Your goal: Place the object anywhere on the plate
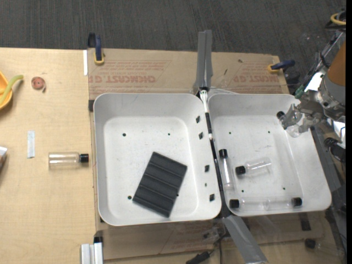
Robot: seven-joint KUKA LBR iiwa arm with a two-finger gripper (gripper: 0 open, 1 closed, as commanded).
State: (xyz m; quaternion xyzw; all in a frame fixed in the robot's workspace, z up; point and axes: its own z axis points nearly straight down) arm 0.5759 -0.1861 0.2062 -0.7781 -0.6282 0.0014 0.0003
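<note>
The plate (160, 183) is a black ribbed rectangle lying tilted on the floor of the left bin (110, 147). My gripper (297, 119) hangs over the right edge of the right bin (264, 122). It is shut on a small clear bottle (290, 124), whose black cap (281, 115) points left. The bottle is off the bin floor, far to the right of the plate.
Several more clear bottles with black caps lie in the right bin: one near the middle (254, 168), one along the left wall (224, 169), others along the front wall (267, 204). Another bottle (67, 158) lies on the wooden bench at left. A metal divider (204, 65) stands between the bins.
</note>
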